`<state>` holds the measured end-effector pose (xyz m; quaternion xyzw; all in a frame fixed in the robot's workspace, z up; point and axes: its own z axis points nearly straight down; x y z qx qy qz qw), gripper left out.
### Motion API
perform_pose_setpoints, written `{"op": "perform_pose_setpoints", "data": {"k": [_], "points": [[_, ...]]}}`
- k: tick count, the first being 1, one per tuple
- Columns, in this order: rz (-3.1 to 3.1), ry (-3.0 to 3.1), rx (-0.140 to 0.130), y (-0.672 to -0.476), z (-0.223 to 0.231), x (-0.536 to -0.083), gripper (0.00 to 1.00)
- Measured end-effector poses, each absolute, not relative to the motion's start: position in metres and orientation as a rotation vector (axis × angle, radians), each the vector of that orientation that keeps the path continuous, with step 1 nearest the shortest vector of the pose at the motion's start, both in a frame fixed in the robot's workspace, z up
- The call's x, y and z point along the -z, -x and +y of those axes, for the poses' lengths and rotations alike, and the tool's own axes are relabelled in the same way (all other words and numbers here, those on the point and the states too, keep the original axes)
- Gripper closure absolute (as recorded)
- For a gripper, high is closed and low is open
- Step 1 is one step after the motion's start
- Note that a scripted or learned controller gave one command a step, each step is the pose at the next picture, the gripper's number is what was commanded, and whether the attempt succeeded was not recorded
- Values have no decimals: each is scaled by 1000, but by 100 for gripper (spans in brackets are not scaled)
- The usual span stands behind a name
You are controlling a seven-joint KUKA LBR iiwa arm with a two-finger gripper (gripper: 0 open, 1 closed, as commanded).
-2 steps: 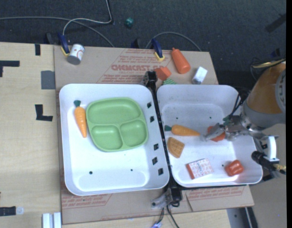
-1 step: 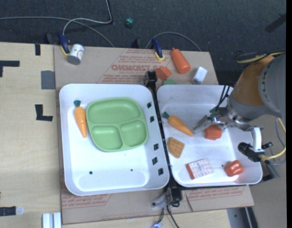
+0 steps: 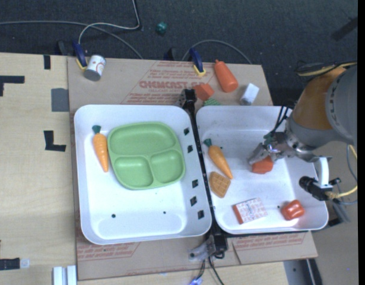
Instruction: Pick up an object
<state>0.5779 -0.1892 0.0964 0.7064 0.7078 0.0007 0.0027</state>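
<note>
Red tomato-like toy [image 3: 263, 167] located in the right bin [image 3: 241, 120], toward 3 o'clock of that bin's floor, directly under the gripper [image 3: 260, 157]. Gripper fingers seen straddling the top of the red toy, closed around it or touching it; contact with the bin floor beneath cannot be told. Grey arm [image 3: 327, 114] with orange band entering from 3 o'clock of the view. Elsewhere in the right bin: toy carrot [image 3: 218, 159] at 9 o'clock, lying at a slant with green top toward 11 o'clock; waffle-patterned tan piece [image 3: 219, 184] just below the carrot, close to touching; small red-and-white printed packet [image 3: 248, 210] at 6 o'clock; red pepper-like toy [image 3: 292, 209] at 5 o'clock, near the bin wall. In the left bin [image 3: 87, 212]: green three-compartment plate [image 3: 146, 155] at centre, slightly toward 12 o'clock; second toy carrot [image 3: 100, 149] just beside the plate at 9 o'clock, green top toward 12 o'clock. On the cardboard beyond the bins, at 12 o'clock: orange bottle-shaped toy [image 3: 225, 76], small white cube [image 3: 250, 93], small can-like item [image 3: 95, 66] at 10 o'clock, two blue-and-yellow clamps [image 3: 197, 63].
</note>
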Motion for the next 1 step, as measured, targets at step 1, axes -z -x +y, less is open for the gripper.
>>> {"op": "perform_pose_setpoints", "data": {"k": [1], "points": [[2225,-2217,-3,-641,-85,-185,100]]}}
